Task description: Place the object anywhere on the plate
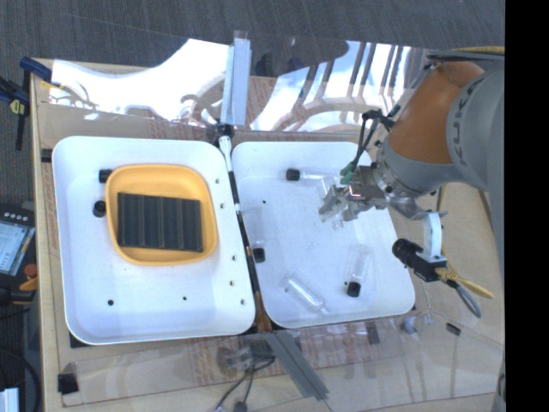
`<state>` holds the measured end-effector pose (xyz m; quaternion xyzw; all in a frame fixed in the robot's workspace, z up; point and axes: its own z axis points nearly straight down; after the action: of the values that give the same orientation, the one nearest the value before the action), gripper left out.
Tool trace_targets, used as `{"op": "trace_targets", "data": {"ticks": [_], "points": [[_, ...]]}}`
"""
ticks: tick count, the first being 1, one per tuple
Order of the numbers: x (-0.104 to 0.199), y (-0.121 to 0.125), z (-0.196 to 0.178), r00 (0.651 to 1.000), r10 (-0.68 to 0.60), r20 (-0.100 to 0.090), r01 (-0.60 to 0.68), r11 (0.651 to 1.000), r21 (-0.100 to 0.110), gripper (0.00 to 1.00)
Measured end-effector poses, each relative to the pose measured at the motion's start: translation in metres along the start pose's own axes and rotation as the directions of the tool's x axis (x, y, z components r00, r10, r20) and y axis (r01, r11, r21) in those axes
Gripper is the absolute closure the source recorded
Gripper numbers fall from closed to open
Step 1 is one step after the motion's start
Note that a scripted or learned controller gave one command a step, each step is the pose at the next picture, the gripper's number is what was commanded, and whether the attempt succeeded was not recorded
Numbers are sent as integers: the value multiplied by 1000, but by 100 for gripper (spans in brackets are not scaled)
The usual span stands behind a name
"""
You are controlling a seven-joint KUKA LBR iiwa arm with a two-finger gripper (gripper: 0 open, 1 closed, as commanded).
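A yellow plate [163,214] with a dark ribbed centre lies in the left bin [77,299]. In the right bin [283,221] lie three clear tubes. One has a black cap and lies near the front right [354,273], one is at the front middle [304,293], and one with a black cap is at the back [300,177]. My gripper [337,204] hangs over the right bin's middle right, above and behind the front-right tube. I see nothing held in it.
Two small black pieces [105,176] [99,207] sit left of the plate in the left bin. Another small black piece [259,253] lies at the right bin's left wall. The arm [446,127] covers the bin's back right corner.
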<state>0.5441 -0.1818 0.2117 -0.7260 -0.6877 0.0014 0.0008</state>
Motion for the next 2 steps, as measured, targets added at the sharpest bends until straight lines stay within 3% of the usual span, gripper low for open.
{"op": "trace_targets", "data": {"ticks": [1, 2], "points": [[23, 74, -18, 991, -136, -1, 136, 991, -1, 100], [93, 56, 9, 964, -266, -2, 266, 964, 1, 100]]}}
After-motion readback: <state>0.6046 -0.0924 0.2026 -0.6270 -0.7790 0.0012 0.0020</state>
